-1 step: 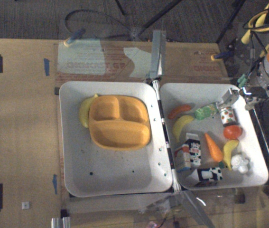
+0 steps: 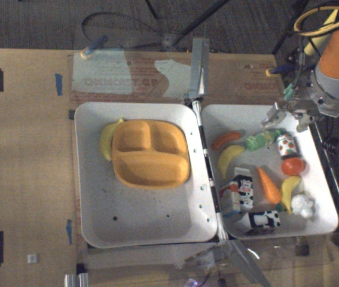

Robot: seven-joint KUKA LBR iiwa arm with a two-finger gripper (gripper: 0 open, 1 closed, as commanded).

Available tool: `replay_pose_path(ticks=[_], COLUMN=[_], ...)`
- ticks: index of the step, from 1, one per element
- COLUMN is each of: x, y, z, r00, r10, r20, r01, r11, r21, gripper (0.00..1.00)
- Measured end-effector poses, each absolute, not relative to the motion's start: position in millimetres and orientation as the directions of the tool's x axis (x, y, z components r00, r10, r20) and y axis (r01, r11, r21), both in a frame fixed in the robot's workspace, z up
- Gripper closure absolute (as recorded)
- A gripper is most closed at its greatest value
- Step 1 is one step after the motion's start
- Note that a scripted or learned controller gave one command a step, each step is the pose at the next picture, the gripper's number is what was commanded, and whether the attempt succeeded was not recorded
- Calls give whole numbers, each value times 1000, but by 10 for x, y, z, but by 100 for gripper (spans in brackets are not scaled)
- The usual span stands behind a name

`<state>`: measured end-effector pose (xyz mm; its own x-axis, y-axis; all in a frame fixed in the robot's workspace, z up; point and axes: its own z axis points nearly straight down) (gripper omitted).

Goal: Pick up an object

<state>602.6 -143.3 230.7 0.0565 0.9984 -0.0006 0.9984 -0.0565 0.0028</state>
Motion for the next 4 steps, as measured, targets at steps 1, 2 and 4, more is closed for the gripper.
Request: replay_pose_path(ticks=[1,2,4], x=[6361,6635,6211], y=[-1789,-2084,-1679], z=[1255,1027,970], r00=[-149,-382,-564], r10=[989,924,826], r20=[0,15,-15], r01=[989,924,825], r11=[149,382,564], r21=[10,15,18], gripper=[0,0,0])
